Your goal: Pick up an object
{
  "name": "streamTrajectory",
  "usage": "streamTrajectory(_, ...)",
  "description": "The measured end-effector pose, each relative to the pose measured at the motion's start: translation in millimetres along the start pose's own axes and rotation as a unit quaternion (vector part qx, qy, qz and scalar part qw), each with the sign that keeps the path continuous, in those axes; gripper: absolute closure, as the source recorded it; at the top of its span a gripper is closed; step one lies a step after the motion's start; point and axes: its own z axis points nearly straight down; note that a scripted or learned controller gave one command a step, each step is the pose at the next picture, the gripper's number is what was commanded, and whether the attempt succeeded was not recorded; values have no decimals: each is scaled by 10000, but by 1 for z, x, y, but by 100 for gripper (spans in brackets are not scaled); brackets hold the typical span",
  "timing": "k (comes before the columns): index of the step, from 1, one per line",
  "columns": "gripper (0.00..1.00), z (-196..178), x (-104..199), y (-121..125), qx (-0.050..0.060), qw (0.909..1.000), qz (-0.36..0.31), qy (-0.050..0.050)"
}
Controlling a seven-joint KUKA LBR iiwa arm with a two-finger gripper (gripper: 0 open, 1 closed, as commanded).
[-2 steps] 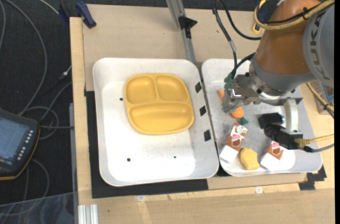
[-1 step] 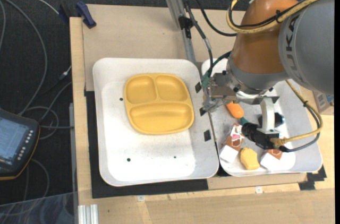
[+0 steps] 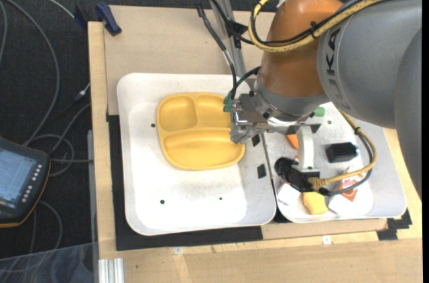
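camera view: the one slanted look down on both bins; every line below is read from it.
Arm: the grey arm point(image 3: 375, 60) reaches in from the right, and its orange wrist covers the seam between the bins.
Gripper: the gripper point(image 3: 240, 131) hangs low over the right rim of the yellow divided plate point(image 3: 194, 134).
Gripper state: I cannot tell whether it is released or clenched, because the wrist body hides its tip.
Task thing, nearest candidate: the plate lies flat in the left bin point(image 3: 194, 208), towards its far right part.
Contact: the gripper is either touching the plate's rim or just above it; the angle does not settle which.
Other candidates: the right bin point(image 3: 389, 201) holds a black block point(image 3: 342, 152), an orange piece point(image 3: 293, 140) and a yellow block point(image 3: 313, 202).
Done: by my reading, only the approach, since nothing is seen lifted or gripped.
Left: the grasp itself and the lift, so most of the task remains.
Hidden: the arm covers the far left part of the right bin, so more things may lie under it.
Hard to make out: the orange piece is half covered and its shape is unclear.
Also unclear: a small dark tab point(image 3: 261, 170) lies near the left bin's right wall, too small to identify.
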Motion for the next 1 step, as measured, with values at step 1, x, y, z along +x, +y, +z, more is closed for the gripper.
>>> streamTrajectory(1, 0, 0, -4, 0, -2, 10000, 27, -11)
